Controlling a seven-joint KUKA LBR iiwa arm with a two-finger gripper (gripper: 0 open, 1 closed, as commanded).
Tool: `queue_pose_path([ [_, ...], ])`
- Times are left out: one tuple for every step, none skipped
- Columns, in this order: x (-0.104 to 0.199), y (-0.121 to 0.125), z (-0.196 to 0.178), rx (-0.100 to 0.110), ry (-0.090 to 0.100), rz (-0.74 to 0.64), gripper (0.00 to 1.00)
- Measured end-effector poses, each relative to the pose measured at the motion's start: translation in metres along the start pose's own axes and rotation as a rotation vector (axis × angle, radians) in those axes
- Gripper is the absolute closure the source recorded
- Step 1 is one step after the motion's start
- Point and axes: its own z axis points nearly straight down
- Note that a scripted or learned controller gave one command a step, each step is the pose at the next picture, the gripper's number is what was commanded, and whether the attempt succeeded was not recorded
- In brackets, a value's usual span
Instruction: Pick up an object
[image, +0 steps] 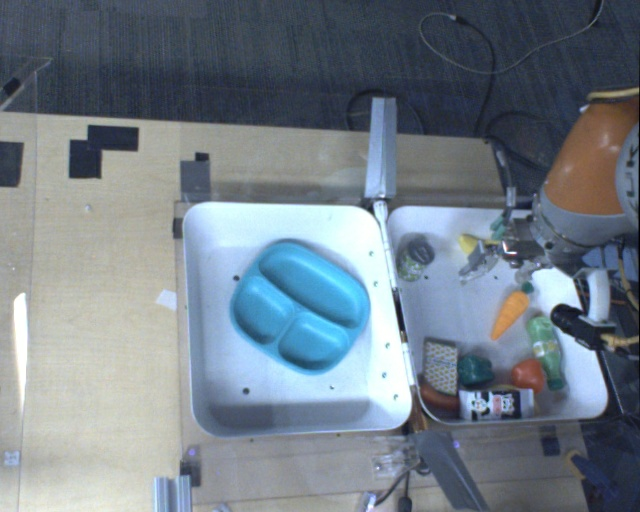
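Note:
My gripper (497, 254) hangs low over the upper part of the right bin (440, 222), reaching in from the right under the orange wrist band. A small yellow-green object (470, 242) lies just to its left, close to the gripper or touching it. Below it an orange carrot (510, 313) lies on the bin floor. A round grey jar (415, 254) sits at the bin's upper left. Along the bottom lie a patterned sponge (440, 362), a dark green object (475, 371), a red object (528, 375), a green bottle (545, 350) and a black-and-white can (495, 404).
The left bin (210, 400) holds a blue divided plate (300, 305). A metal post (381, 150) stands behind the wall between the bins. The arm's body and cables crowd the right bin's right edge. Black tape marks lie on the bench at far left.

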Motion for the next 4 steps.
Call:
queue_pose_path([
  [-0.049,-0.003,0.096,-0.002,0.000,-0.082,0.00],
  [-0.007,0.031,0.102,-0.013,-0.002,-0.065,0.00],
  [-0.007,0.031,0.102,-0.013,-0.002,-0.065,0.00],
  [-0.032,0.088,0.106,0.026,0.011,-0.027,0.00],
])
